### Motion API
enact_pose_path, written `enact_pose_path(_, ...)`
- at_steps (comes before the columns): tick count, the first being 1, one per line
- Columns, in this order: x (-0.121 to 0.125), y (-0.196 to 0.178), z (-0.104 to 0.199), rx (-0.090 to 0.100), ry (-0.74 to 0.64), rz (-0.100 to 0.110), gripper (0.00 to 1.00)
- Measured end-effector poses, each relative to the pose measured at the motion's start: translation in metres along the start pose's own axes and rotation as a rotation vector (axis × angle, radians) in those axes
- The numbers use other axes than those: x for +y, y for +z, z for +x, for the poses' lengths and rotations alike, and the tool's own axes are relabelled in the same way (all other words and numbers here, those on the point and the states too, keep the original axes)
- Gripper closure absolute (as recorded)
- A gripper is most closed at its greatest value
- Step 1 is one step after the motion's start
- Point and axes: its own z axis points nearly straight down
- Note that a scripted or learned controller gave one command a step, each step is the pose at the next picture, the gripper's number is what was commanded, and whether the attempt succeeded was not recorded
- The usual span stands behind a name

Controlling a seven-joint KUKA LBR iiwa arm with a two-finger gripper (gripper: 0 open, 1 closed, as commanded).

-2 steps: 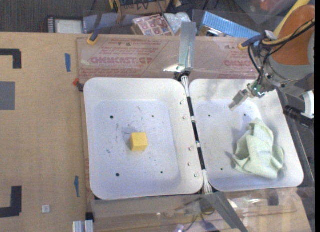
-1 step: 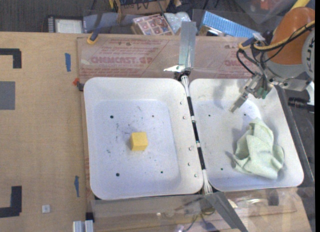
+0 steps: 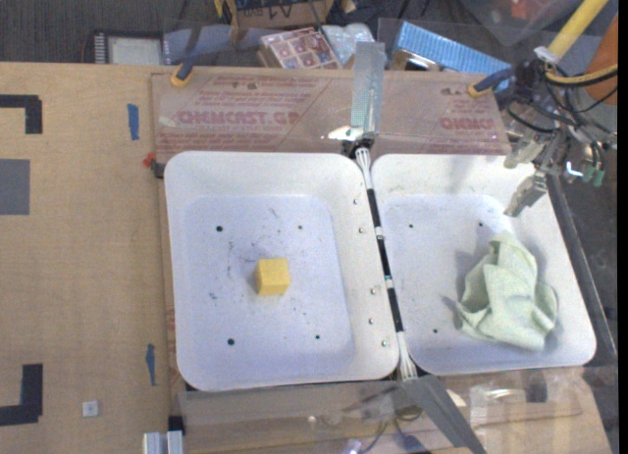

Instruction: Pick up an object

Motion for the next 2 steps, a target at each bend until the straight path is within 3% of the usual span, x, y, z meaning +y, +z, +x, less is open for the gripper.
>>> enact_pose_path(1, -0.022, 0.053, 0.091, 0.005, -0.207, -0.001, 0.0)
enact_pose_path(2, -0.04, -0.068, 0.132, 0.002, -0.405, -0.001, 0.0)
